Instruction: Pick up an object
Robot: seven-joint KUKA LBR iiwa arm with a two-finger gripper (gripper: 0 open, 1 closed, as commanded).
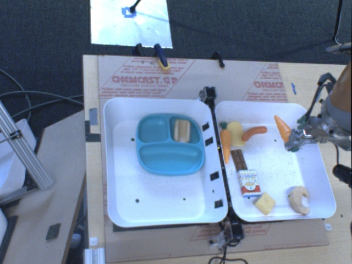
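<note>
A grey robot arm reaches in from the right edge of the frame, its gripper [292,142] low over the right-hand bin [316,169] near that bin's upper right corner, just below an orange carrot-shaped piece [282,128]. Whether its fingers are apart or together cannot be told from this angle; nothing is visibly held between them, so by the look of things the pick is not yet made and the whole lift is left to do.

Candidates lie scattered in the right-hand bin: the carrot-shaped piece closest to the gripper, an orange sausage-like piece [254,132] leaning on a pale yellow item [235,132] toward the upper left, a second, slimmer carrot [225,145] along the left wall, a brown bar [238,159], a small red-and-white carton [249,182], a yellow block [265,203] and a tan, curled piece [299,199] at the lower right.

In the left-hand bin [126,197], at frame centre, sits a blue divided tray [165,158] with a beige slice [182,130] in its upper right compartment.

Most of the arm is cut off by the frame's right edge, and the gripper's tips blur against the white floor of the bin, so contact with the carrot-shaped piece cannot be judged. The carton's print is too small to read.
</note>
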